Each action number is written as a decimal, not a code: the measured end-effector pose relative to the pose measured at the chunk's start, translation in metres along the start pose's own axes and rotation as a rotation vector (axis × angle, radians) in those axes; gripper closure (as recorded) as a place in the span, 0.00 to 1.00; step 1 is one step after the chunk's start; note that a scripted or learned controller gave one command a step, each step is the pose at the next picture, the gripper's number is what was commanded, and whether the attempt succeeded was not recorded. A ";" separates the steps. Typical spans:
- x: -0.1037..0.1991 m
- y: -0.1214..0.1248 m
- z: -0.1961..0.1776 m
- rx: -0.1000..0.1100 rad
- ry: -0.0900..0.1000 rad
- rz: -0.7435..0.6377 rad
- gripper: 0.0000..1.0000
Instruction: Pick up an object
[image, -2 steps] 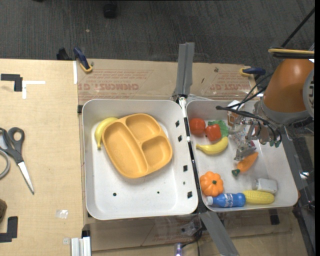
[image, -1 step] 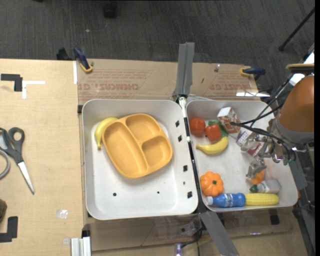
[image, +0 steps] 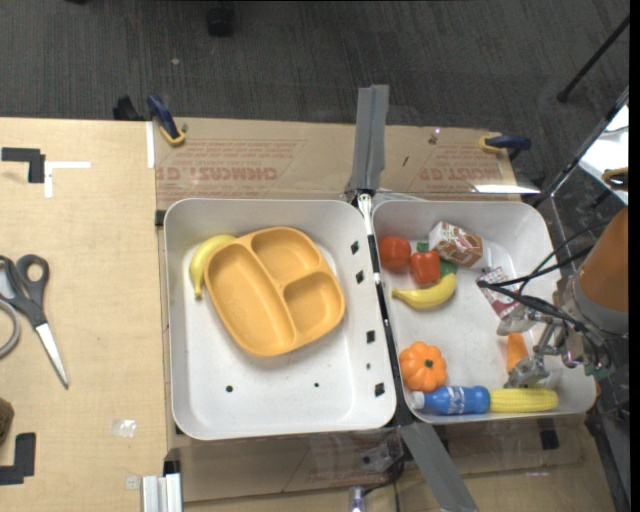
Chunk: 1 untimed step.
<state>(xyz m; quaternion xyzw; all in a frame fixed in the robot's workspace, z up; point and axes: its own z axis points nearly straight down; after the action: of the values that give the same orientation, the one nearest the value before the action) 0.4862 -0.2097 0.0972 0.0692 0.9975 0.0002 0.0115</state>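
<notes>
I reach in over the right edge of the worktop, my arm (image: 612, 278) above the right wall of the right bin (image: 540, 222). My jaws hang low over that bin's near right corner; tangled cables hide them, so I cannot tell whether they are clenched or released, and I see nothing between them.

Closest to me is a small orange piece (image: 515, 352), its long axis running from the near wall toward the far one. Just beyond it the corn cob (image: 523, 400) lies flat along the near wall, its long axis parallel to that wall. The blue bottle (image: 456, 400) lies end to end with it on the same line, its white cap pointing at the divider between the bins. The pumpkin (image: 422, 366) sits just behind the bottle.

Mid-bin, one banana (image: 426, 293) lies crosswise, its tip rising toward the right wall. Toward the far left corner, a tomato (image: 394, 250), a red pepper (image: 425, 267) and a printed packet (image: 457, 243) crowd together. The middle of the floor toward the right wall is bare.

The left bin (image: 190, 400) holds one yellow divided plate (image: 275, 292) and a second banana (image: 203, 262) curled against its far left rim, with bare floor along the near wall.

One pair of scissors (image: 36, 312) lies near the worktop's left edge.
</notes>
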 end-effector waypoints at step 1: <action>0.001 0.002 -0.008 -0.003 0.008 -0.005 1.00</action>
<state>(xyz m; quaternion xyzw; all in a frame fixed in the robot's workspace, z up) 0.4854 -0.2076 0.1048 0.0665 0.9978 0.0018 0.0076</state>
